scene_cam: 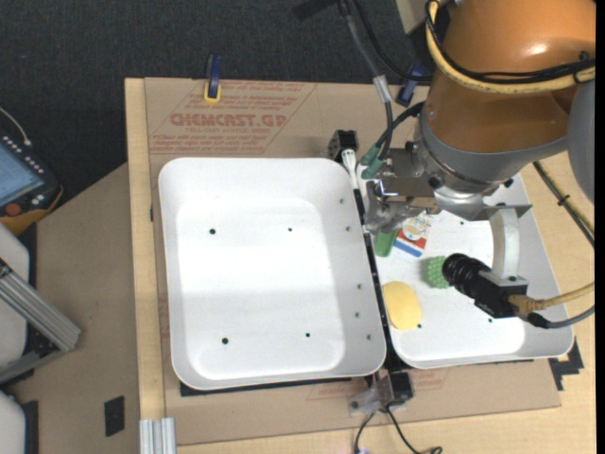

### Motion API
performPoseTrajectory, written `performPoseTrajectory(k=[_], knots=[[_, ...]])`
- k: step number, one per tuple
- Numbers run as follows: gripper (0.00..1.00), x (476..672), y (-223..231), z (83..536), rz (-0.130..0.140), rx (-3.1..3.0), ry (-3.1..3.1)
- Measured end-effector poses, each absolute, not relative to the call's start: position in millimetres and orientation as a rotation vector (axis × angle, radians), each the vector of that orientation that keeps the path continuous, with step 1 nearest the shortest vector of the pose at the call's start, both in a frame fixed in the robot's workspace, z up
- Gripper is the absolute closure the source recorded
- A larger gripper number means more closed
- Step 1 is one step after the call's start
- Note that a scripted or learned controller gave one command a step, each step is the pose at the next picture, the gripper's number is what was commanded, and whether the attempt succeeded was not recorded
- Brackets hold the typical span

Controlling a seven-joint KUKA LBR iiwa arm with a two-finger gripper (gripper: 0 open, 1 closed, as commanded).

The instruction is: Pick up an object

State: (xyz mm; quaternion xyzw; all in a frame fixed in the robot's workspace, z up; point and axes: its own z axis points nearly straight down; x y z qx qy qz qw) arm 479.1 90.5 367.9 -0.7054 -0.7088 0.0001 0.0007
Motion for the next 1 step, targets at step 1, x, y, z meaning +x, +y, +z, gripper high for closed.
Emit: performPoseTrajectory(k=[1], knots=[[1.0,478.8,104.3,334.8,0.006,-2.217,-2.221]])
